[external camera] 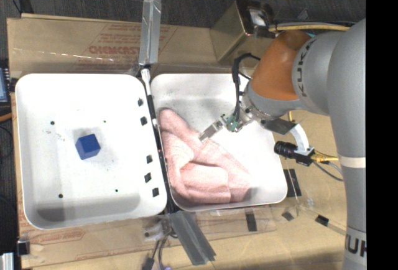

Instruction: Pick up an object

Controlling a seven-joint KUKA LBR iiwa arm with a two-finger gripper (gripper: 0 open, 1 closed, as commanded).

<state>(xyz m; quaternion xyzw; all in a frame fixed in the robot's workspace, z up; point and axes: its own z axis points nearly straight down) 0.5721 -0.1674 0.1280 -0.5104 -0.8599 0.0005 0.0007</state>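
Over the right bin (pixel 186 85), the gripper (pixel 214 130) hangs just above the upper part of the pink cloth (pixel 202 166); how its fingers stand cannot be told, and nothing shows between them. That cloth lies crumpled along this bin's left wall and front. Left of it, a blue cube (pixel 88 145) sits in the left bin (pixel 37 97).

Two bins side by side. Left bin (pixel 37 138): cube (pixel 88 145) near its middle. Right bin (pixel 205 85): crumpled cloth (pixel 199 166) across its left and front part. Gripper (pixel 211 132) over the cloth's rear edge, arm (pixel 329 69) right.
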